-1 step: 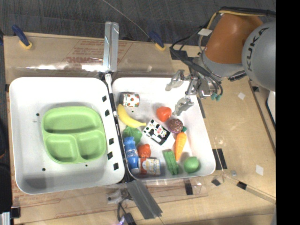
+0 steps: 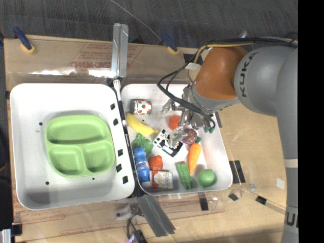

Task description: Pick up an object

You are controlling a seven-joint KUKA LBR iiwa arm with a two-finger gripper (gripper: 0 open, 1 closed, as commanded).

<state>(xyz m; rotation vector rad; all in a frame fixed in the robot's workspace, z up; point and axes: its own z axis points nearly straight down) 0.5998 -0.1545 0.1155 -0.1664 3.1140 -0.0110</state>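
Approach step: gripper (image 2: 183, 127) low over right bin (image 2: 220, 151) toys; finger state cannot be told. Next: confirm grasp.

bins (image 2: 30, 196): white plastic, smooth, slight sheen
tray (image 2: 78, 145): green plastic, matt
bench (image 2: 253, 135): brown cardboard-like, matt
arm (image 2: 268, 80): grey, glossy

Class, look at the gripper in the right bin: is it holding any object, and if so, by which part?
It cannot be told: the gripper is down among the toys in the right bin, but no object shows clearly between its fingers.
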